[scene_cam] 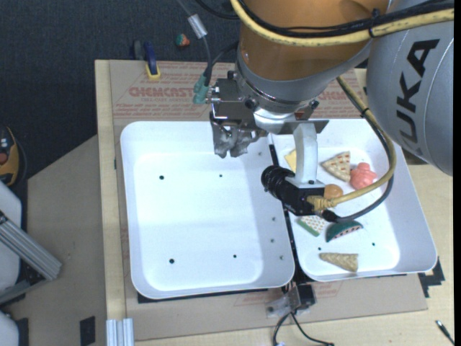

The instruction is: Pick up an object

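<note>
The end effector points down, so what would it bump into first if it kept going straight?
Probably the bare white floor of the left bin. The end effector hangs over its upper right part, though its height above the floor is hard to judge.

Bins [144, 193]: you see plain white.
Wrist band [310, 13]: orange.
Watermelon slice [343, 229]: red, green rind.
Cheese wedge [291, 159]: yellow.

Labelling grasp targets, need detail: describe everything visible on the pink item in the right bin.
The pink object is a small, lumpy, rounded piece, salmon-pink with a smooth, slightly glossy plastic look, like toy food. It lies flat on the floor of the right bin, toward its far right side. Its left edge sits against or very close to a tan wedge-shaped piece. A yellow cable curves past its near side. Nothing grips it.
</note>
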Robot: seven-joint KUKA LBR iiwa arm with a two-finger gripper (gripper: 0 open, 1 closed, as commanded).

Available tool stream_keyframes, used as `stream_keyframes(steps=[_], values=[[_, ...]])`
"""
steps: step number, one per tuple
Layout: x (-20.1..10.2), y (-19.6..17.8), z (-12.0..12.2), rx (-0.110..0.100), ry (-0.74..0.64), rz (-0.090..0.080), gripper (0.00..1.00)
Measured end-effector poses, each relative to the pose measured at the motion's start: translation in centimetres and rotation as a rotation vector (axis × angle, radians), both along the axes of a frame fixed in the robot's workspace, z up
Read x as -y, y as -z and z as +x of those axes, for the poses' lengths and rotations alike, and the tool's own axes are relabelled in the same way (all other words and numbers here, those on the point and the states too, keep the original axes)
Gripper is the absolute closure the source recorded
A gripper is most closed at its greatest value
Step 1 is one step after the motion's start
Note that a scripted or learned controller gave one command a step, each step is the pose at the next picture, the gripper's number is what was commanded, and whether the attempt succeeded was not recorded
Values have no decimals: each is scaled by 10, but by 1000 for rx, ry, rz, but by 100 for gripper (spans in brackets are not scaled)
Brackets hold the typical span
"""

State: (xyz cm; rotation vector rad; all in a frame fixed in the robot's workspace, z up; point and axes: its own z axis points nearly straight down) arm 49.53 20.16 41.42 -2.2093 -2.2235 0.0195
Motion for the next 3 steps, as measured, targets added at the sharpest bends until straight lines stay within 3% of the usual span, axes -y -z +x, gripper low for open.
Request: stream_keyframes(steps=[1,2,3], values=[[-24,-129,15,29,3,11,100],[-23,-4,24,1,8,-2,100],[-23,-124,45,28,5,10,100]])
